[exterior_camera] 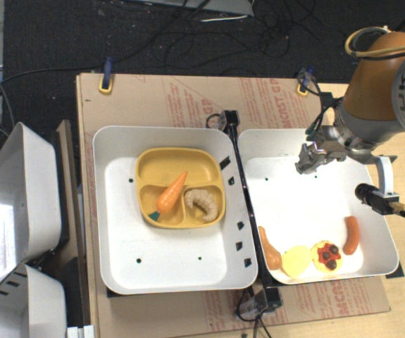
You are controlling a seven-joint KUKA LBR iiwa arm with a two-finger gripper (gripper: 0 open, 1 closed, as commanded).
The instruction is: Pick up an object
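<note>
My gripper (308, 162) hangs over the back of the right bin (315, 210), with nothing seen between its fingers. In that bin's front lie an orange carrot-like piece (268, 248), a pale yellow round piece (297, 260), a small pizza-like piece with red and dark toppings (327, 255) and a red sausage (351, 234). The left bin (117, 210) holds a yellow divided plate (153, 167) with a carrot (172, 192) and a pale shrimp (202, 204) in its compartments.
The grey and orange arm (378, 83) reaches in from the right above the right bin's far corner. A black divider (239, 189) runs between the bins. Cables lie on the dark floor behind the bench. White containers (15, 210) stand at the left.
</note>
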